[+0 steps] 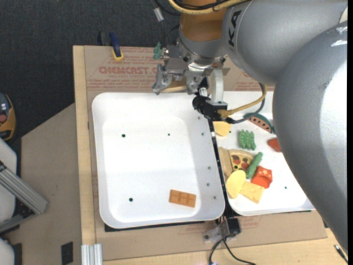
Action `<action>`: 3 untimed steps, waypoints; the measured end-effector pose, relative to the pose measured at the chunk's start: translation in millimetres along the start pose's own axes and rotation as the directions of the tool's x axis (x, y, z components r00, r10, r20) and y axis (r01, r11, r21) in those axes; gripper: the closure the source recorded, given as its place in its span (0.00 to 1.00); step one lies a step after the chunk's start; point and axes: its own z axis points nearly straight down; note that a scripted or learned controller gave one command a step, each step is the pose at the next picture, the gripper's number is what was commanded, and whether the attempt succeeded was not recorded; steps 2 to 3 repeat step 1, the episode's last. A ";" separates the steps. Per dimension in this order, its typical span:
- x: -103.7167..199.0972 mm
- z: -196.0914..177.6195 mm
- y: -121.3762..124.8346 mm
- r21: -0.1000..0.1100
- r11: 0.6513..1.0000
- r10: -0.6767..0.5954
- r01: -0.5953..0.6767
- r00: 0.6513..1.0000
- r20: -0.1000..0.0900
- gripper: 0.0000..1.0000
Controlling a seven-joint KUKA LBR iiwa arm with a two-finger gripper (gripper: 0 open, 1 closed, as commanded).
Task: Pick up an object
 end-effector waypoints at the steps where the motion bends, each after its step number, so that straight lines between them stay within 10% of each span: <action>1: 71.7 16.7 25.0 -0.006 1.000 -0.002 0.002 1.000 -0.001 1.00; 3: 71.7 16.7 25.0 -0.006 1.000 -0.002 0.002 1.000 -0.001 1.00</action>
